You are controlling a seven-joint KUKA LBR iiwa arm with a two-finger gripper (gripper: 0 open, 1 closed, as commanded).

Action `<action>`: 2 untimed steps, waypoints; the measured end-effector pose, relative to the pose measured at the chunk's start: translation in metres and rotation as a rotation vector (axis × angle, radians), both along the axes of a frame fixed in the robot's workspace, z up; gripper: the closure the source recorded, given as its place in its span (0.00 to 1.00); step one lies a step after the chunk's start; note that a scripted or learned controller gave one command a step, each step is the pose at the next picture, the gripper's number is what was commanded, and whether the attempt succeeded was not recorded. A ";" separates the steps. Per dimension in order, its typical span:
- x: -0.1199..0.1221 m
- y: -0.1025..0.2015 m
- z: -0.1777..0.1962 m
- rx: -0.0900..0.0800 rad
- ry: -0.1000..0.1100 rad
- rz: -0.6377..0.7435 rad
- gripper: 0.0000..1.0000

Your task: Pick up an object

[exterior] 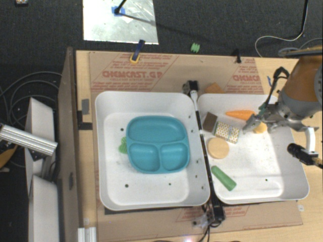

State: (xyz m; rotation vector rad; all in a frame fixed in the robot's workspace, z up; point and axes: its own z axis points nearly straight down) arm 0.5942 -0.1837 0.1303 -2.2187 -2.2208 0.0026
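Camera view: grey arm with orange band enters from 3 o'clock, its two-finger gripper low over the right shallow white bin, tips near the bin's 12 o'clock area. Can't tell how the tips stand; they blur into a small yellow rounded piece just beside them, and nothing shows clearly held. Likely target is that yellow piece or the orange carrot-shaped toy lying flat just at 10 o'clock of the tips. Other candidates in the same bin: a speckled grey-and-tan block and a brown flat block toward 9 o'clock, touching or nearly touching each other; a round tan disc near centre-left; a green stick-shaped piece at 7 o'clock. Left shallow white bin carries a blue divided plastic tray with a small green bit tucked at its 9 o'clock edge. Handling guess: all look like light, stiff toy pieces, likely smooth and a bit slippery, not fragile. The carrot is best pinched across its thicker middle; the disc lies flat and offers poor edges; the green stick suits a grip across its narrow width.
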 end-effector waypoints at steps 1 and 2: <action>0.070 -0.022 -0.046 0.007 0.022 0.013 0.00; 0.066 -0.023 -0.039 0.002 0.023 0.010 1.00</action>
